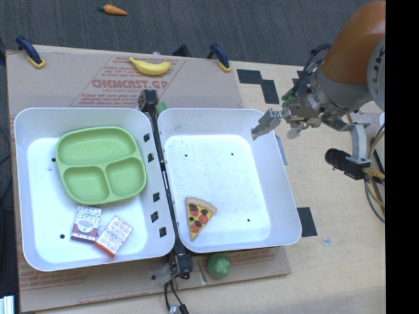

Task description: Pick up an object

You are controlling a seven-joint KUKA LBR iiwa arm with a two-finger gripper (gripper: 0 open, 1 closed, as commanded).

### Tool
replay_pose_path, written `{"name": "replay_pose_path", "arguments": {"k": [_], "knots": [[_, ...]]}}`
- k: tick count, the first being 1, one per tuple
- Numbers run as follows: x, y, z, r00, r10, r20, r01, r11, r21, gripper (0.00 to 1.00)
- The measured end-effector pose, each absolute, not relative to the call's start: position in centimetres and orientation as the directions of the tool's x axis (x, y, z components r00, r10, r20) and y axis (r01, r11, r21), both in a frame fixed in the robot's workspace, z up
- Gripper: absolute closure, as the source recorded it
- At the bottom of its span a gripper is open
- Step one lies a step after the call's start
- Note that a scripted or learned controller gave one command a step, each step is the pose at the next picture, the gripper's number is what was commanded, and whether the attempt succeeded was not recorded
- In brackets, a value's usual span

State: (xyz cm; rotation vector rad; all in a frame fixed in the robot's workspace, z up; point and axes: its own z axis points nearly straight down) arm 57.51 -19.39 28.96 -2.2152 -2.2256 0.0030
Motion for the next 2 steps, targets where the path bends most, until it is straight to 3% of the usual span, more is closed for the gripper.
{"name": "replay_pose_path", "arguments": {"k": [1,2], "knots": [[63.0,-20.8,14.8,-0.008,1.000,0.001,1.000,0.008,-0.006,0.00],[65.6,-21.0,9.3,-0.009,1.000,-0.001,1.000,0.009,-0.004,0.00]]}}
